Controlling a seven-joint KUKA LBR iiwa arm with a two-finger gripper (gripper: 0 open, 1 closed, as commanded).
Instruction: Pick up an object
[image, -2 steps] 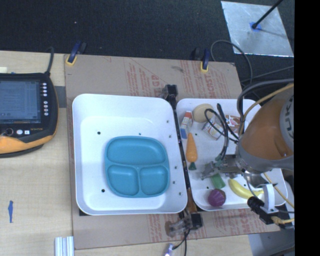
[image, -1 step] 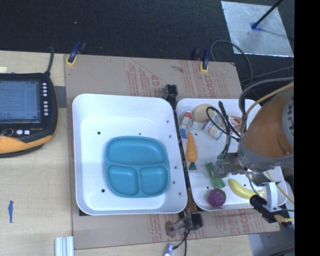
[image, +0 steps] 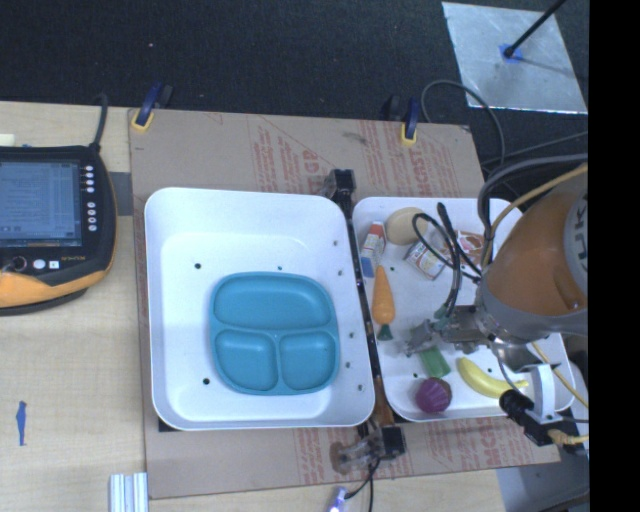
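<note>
Hovering tool (image: 425, 338) low in right bin (image: 400, 405), beside carrot (image: 383, 295)

The right bin (image: 400, 404) holds 6 small objects. An orange carrot (image: 383, 295) stands lengthwise near the left wall. A purple ball (image: 433, 395) sits at the front, just beside a yellow banana (image: 482, 379). A green block (image: 433, 361) lies above them. A beige egg-shape (image: 404, 225) and a can (image: 428, 259) lie at the back.

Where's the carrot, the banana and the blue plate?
carrot (image: 383, 296), camera view, middle of its orange body
banana (image: 481, 380), camera view, middle of the yellow curve
blue plate (image: 272, 331), camera view, the ridge between its compartments
</note>
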